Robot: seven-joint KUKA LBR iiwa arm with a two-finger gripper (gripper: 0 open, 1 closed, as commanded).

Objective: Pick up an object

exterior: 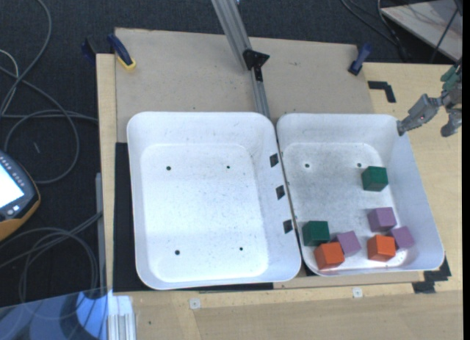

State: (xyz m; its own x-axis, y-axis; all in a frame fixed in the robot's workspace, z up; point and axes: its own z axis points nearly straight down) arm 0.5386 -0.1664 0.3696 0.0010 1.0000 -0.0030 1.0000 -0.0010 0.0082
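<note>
Candidates all sit in the right shallow white plastic bin [411, 184]: a dark green cube alone near the far right wall [374, 178], a second dark green cube [316, 232] at the near left, an orange cube [330, 255] touching it on the near side, a pale purple cube [348, 242] just beside that, a larger purple cube [381, 219], another orange cube [381, 247] and a small purple cube [402, 237] by the near right corner.

Gripper [433, 117] hangs at the right edge, above the bin's far right corner, fingers spread, nothing between them.

Handling guess: small rigid blocks, likely light foam or wood, flat faces, not fragile, low slip risk. Pinch on two opposite side faces, centred.

Best pick: the lone green cube. Clear space all round, closest to the gripper. Near-edge cluster is packed; fingers would likely hit neighbours or the bin wall.

Left white bin [147, 184] on the tabletop [183, 59] isn't relevant.
</note>
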